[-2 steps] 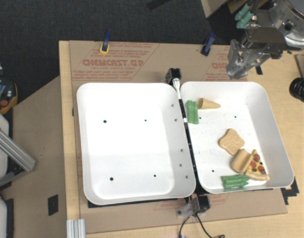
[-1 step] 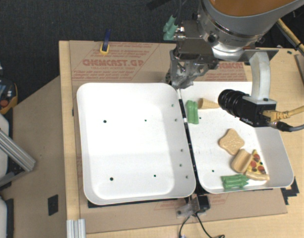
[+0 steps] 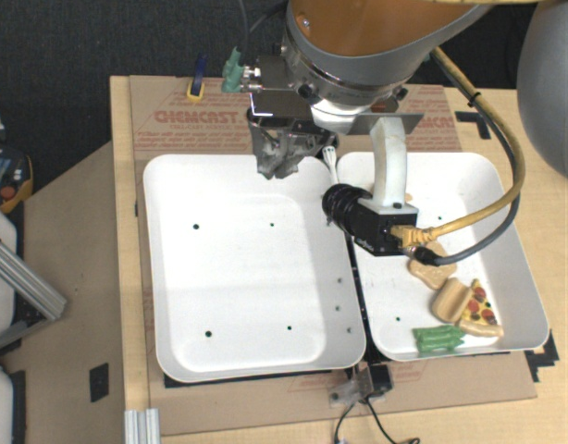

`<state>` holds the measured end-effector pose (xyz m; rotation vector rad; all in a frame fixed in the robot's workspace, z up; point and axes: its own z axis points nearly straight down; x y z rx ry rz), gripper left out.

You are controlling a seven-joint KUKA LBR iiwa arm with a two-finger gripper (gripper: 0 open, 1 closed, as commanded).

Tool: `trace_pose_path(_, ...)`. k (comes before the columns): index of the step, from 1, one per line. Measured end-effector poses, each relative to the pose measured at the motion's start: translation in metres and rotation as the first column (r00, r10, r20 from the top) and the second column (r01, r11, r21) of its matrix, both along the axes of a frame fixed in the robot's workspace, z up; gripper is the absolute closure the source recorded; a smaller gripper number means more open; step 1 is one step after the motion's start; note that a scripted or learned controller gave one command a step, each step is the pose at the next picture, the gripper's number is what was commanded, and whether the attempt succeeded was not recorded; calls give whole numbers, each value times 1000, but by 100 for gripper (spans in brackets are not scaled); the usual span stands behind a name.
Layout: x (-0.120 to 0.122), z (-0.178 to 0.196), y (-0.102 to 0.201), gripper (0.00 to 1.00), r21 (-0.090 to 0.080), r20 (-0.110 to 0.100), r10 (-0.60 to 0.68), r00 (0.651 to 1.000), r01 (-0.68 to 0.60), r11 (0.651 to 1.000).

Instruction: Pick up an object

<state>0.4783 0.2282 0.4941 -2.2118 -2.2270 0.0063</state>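
White plastic makes up both bins: the left bin (image 3: 173, 276) and the right bin (image 3: 520, 285) sit side by side on a brown cardboard sheet (image 3: 141, 109) that covers the bench (image 3: 99, 211). The arm (image 3: 376, 17) hangs over the far edge of the bins, its orange band filling the top of the view. The gripper (image 3: 282, 160) is a dark grey cluster just above the far rim of the left bin, near the seam between the bins; whether it is spread or pressed together I cannot tell, and nothing is seen between its tips. A black fitting (image 3: 363, 218) with a yellow hose (image 3: 478, 213) lies over the seam.

The things to pick lie in the near corner of the right bin, well apart from the gripper: a tan block (image 3: 448, 298), a pizza slice (image 3: 479, 314) touching it, a tan piece (image 3: 430, 269) just beyond, and a green packet (image 3: 438, 339) at the near rim.
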Motion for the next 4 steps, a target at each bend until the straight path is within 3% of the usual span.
trace_pose_path(3, 2, 33, -2, 100, 5, 9, -5, 1000, 5, 1000)
trace_pose_path(4, 1, 42, -55, 100, 2, 8, -11, 1000, 11, 1000)
